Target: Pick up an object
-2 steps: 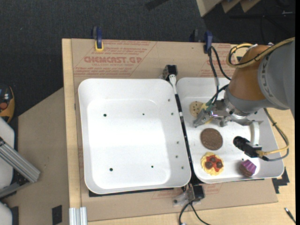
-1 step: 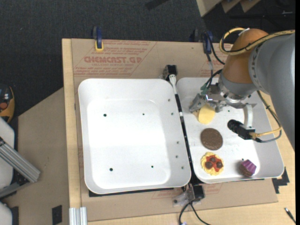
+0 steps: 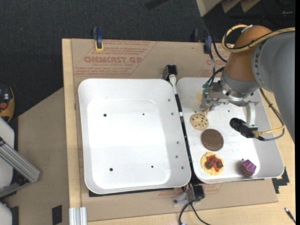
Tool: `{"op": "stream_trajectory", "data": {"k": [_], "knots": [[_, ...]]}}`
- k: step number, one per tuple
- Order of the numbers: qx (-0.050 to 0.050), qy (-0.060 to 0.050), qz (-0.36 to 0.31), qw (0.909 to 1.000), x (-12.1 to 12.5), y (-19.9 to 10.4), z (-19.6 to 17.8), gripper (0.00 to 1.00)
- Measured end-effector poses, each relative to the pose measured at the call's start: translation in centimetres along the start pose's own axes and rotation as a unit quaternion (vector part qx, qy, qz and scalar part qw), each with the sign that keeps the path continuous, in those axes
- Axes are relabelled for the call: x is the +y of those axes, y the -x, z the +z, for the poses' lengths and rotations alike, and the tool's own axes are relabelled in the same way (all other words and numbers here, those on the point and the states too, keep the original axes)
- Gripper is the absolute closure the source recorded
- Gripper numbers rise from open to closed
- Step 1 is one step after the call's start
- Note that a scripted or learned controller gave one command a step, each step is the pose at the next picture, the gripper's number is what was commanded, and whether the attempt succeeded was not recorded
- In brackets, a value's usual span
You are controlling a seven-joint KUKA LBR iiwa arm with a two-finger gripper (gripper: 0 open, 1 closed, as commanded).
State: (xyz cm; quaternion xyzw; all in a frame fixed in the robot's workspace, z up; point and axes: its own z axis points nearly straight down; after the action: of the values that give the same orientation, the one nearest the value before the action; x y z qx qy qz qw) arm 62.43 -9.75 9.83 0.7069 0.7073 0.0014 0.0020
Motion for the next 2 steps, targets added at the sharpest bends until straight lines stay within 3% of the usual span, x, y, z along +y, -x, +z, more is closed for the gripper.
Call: {"op": "stream_trajectory", "data": {"k": [1, 2], "knots": [[0.001, -0.006, 0.002, 1.0, -6.61, 1.12, 0.14, 1.0], [0.001, -0.003, 0.001, 1.0, -6.29, 1.06, 0.13, 0.0]]}}
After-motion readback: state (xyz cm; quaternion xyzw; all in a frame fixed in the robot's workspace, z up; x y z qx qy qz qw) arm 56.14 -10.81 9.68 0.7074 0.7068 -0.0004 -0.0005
